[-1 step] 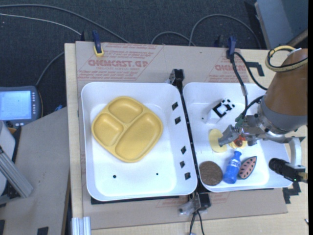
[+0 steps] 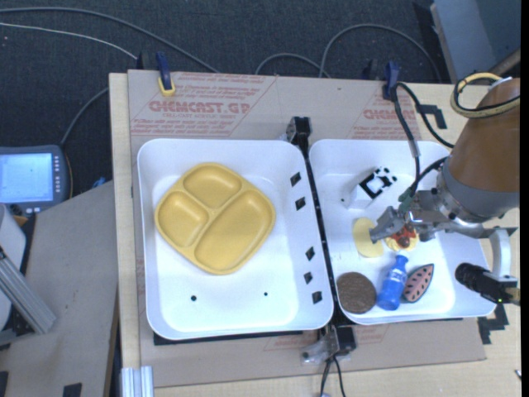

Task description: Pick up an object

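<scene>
Two bins: white, side by side.
Right bin [image 2: 351,157], near edge: brown disc [image 2: 356,292], blue bottle [image 2: 393,283], spotted piece [image 2: 417,282].
Gripper [image 2: 395,231]: over pale yellow piece [image 2: 368,237]; grip unclear.
Left bin [image 2: 165,304]: yellow divided plate [image 2: 215,217].

My arm [image 2: 489,151] was grey w/ a wide orange band, yellow cable looped on top, black cable alongside.

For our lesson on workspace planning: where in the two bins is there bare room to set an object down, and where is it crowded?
Free: the left bin's front strip below the yellow divided plate, and the right bin's back-left corner beside the black-and-white block. Crowded: the right bin's front, around the gripper, blue bottle and brown disc.
</scene>
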`<state>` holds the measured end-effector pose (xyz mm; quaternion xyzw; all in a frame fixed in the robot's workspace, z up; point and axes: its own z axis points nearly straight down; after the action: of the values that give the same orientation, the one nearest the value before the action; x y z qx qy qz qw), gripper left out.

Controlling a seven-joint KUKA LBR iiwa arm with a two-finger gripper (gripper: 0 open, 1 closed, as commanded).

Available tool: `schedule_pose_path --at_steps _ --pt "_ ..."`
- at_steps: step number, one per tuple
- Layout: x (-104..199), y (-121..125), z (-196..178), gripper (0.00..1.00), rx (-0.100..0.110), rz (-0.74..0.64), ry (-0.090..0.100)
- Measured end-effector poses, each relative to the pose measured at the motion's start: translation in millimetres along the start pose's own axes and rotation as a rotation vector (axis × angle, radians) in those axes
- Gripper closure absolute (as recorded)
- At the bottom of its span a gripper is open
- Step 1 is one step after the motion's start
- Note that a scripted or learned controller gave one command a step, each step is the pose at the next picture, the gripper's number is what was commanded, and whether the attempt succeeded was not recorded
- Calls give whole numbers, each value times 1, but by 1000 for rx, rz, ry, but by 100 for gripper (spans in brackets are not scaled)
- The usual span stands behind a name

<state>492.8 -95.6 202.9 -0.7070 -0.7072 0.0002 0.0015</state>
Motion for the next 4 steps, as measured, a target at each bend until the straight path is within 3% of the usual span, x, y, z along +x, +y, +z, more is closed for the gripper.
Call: schedule_pose_path --at_steps 2,3,4 --pt "-1 -1 116 0 5 1 1" --pt "-1 0 103 100 -1 2 0" --pt "-2 0 50 100 -5 0 -2"
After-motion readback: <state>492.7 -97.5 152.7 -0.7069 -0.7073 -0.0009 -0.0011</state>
